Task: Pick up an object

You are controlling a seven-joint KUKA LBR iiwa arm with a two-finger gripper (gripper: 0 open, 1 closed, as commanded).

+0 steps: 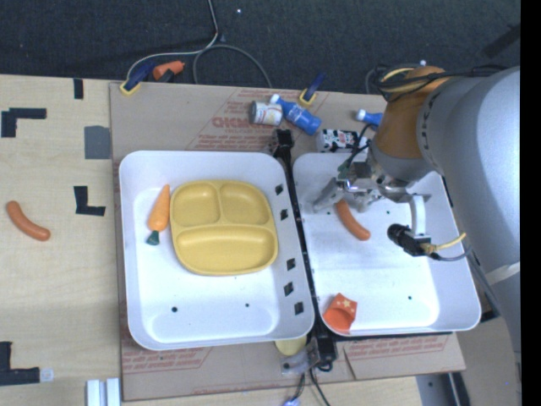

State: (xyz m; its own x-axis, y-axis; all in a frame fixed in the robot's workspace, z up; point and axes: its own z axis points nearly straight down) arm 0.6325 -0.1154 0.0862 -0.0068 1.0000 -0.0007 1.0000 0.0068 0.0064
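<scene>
In the right bin [397, 303] an orange-brown toy sausage [353, 221] lies slanted near the upper left. My gripper [342, 200] hangs low just over the sausage's upper end. It stands open, one grey finger [325, 199] splayed out to the left and the other by the sausage's right side. Nothing is held between them. A small orange-red piece [341, 311] rests against the right bin's front left corner. In the left bin [144, 303] a toy carrot [159, 209] lies beside a yellow divided plate [225, 227].
The arm's grey body and orange band [406, 125] cover the right bin's far right side. A black divider [292, 227] separates the bins. Behind them lie a blue-and-white bottle [287, 113] and clamps. Another sausage [28, 221] sits on the bench at far left.
</scene>
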